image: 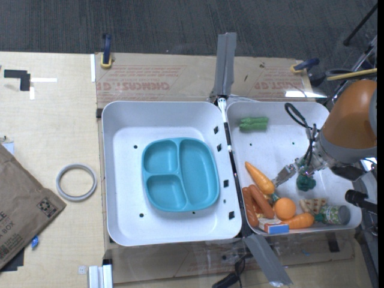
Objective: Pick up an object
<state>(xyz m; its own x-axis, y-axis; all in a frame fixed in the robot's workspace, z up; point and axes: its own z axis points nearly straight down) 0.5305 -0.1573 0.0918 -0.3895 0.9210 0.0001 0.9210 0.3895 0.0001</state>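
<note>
Front heap: at the right bin's (264, 108) near edge lie an orange ball (285, 209), a carrot (299, 221) at its 4 o'clock, a small red-and-white box (275, 227) at its 7 o'clock, and red sausages (257, 203) at its 9 o'clock.
Second carrot: (260, 177) rests at 11 o'clock from the ball, tilted, just above the sausages.
Gripper: (287, 174) hangs low over the right bin, at 3 o'clock from the second carrot; whether its jaws are apart or together cannot be told.
Arm: grey with an orange band (355, 114), at the bin's 3 o'clock side.
Green toy: (254, 123) lies near the bin's far wall, at 12 o'clock from the heap, well apart from it.
Left bin: (120, 161) holds a teal divided plate (180, 174) at its middle.
Bench: a tape ring (76, 181) sits at 9 o'clock from the left bin.
</note>
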